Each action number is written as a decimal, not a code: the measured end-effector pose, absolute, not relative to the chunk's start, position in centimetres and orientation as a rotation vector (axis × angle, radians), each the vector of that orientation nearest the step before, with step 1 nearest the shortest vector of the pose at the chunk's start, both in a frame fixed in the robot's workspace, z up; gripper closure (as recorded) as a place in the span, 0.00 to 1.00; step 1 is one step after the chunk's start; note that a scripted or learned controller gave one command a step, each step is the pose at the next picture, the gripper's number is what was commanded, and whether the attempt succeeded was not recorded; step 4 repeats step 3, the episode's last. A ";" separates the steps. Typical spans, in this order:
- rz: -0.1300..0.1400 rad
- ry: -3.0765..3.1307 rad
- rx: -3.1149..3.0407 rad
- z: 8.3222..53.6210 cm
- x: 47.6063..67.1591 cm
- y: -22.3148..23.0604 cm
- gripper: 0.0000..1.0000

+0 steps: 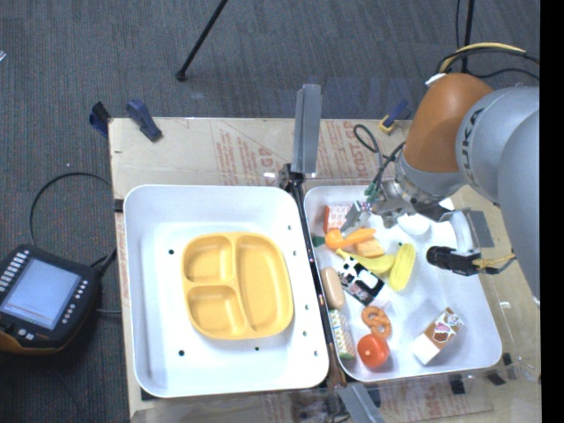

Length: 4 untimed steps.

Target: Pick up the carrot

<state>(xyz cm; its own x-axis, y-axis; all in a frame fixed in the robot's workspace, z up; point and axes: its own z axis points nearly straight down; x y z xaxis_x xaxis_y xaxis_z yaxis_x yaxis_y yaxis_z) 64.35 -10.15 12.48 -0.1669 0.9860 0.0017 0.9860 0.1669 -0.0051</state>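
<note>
The arm [480,144] reached in from the right, its orange band above the wrist, and its gripper [366,211] hung over the far left part of the right bin [480,320]. Whether the fingers were apart or together could not be told, and nothing could be seen held between them. The carrot [350,237] lay just below the gripper, in the far left corner of that bin, beside a small red and white carton [337,217]. Right of the carrot lay a yellow corn cob [403,265] and a yellow banana [377,260], with a black and white piece [360,280] near them. Along the bin's left wall lay a hot dog [333,288], and nearer the viewer sat a pretzel [376,318], a red tomato [374,351] and a brown and white carton [438,335]. The left bin [154,227] held a yellow divided tray [236,285] at its middle. Both bins rested side by side on the tabletop [220,152], where blue clamps [141,118] sat at the far left edge. A teach pendant [40,296] lay on the floor to the left.
</note>
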 end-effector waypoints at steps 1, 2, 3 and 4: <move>-0.022 -2.234 -2.222 9.8 63.5 -8.9 0.00; -0.016 -2.225 -2.219 10.4 63.3 -9.0 1.00; -0.015 -2.224 -2.219 10.3 63.3 -9.0 0.00; -0.015 -2.224 -2.219 10.3 63.3 -9.0 0.00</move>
